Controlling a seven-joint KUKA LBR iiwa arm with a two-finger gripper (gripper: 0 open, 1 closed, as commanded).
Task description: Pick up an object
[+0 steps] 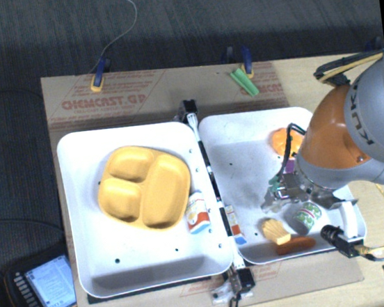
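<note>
Tool (280, 195) sits low in the right bin (241, 150), just above a green-labelled can (306, 217) and a tan brush (275, 229); grip state unreadable. Yellow tray (143, 185) and small bottle (197, 213) in left bin (86, 198).

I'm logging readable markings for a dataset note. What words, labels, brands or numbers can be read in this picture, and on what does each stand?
"CHEMCAST GP": red print on the brown board under the bins, upper left.
"KU": part of the black lettering on the arm's grey shell; the rest is cut off.
Small bottle in the left bin: red and blue label, too small to read.
Screen at lower left: text blurred, unreadable.
Green-labelled can below the claw: print unreadable.
</note>
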